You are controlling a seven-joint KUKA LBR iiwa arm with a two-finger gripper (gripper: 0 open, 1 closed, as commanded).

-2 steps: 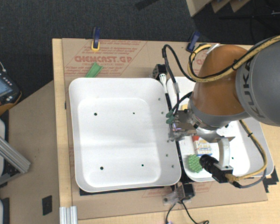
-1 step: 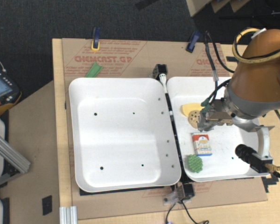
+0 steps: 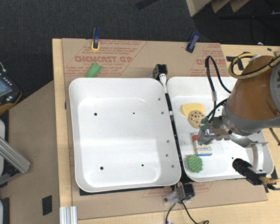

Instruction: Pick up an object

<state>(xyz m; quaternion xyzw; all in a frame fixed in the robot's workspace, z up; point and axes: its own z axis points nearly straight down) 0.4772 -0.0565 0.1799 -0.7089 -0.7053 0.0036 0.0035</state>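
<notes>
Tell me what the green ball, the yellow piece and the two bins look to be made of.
Green ball: probably soft rubber or plastic, matte; its surface looks bumpy.
Yellow piece: possibly foam or plastic, flat dull colour with no shine; hard to tell.
Left bin and right bin: likely moulded plastic, smooth white with rounded corners and a slight sheen.

We're seeing a chunky arm over the right bin: fat orange band, grey ring under it, black and yellow cables looping off its top.
</notes>
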